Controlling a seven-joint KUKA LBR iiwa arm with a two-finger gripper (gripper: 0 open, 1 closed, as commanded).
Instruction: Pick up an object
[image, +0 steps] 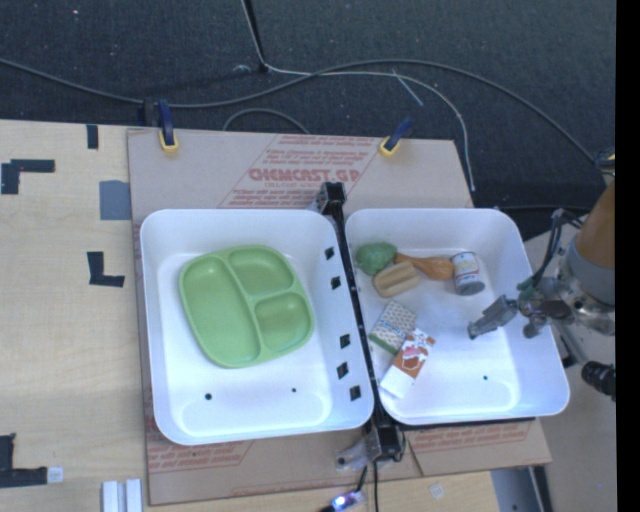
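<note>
My bench lies in bright, cool, even light; the white bins (160, 300) glare near their rims, losing surface detail; shadows beneath objects are soft and short. The frame is slightly soft overall; my gripper (497, 320) appears blurred at its edges.

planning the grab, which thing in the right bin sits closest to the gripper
The small can, lying at the bin's far right of the cluster, is closest to the gripper; the green ball and cartons lie further left.
</note>
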